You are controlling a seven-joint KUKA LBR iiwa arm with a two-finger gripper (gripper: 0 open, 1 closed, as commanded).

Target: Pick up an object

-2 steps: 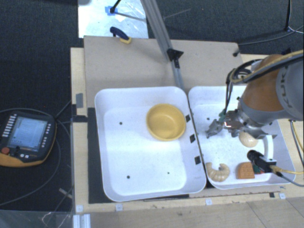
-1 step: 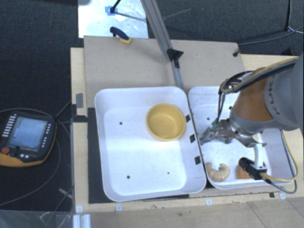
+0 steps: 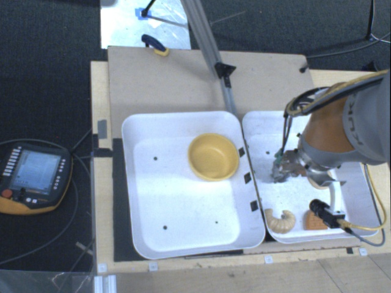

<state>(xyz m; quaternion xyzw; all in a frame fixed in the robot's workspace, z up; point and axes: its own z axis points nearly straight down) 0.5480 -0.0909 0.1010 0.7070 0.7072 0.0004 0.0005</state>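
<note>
Step in hand: approach. My pincer [image 3: 282, 171] hangs low over the bare floor of the right bin [image 3: 259, 127], right of centre in the frame; nothing shows between it and the bin floor.
Pincer state: cannot tell whether it is released or clenched; my wrist and cabling cover it from this angle.
Candidate objects: a pale, curled, shrimp-like piece [image 3: 280, 220] at the lower edge of the right bin; a small brown piece [image 3: 313, 223] just to its right; a yellow bowl [image 3: 213, 156] in the upper right part of the left bin [image 3: 153, 182].
Nearest pick, my judgement: the curled piece, below the pincer in the frame and well apart from it.
Next move calls for: travel toward the lower edge of the frame, centre over the curled piece, descend, close.
In the way: the bin's lower wall sits right beside both small pieces, leaving little room on that side; a black part of my own arm [image 3: 324, 212] lies just above the brown piece.
Surroundings: a metal pole [image 3: 204, 35] slants across the table [image 3: 183, 78] from the top of the frame; a teach pendant [image 3: 30, 176] rests at far left.
</note>
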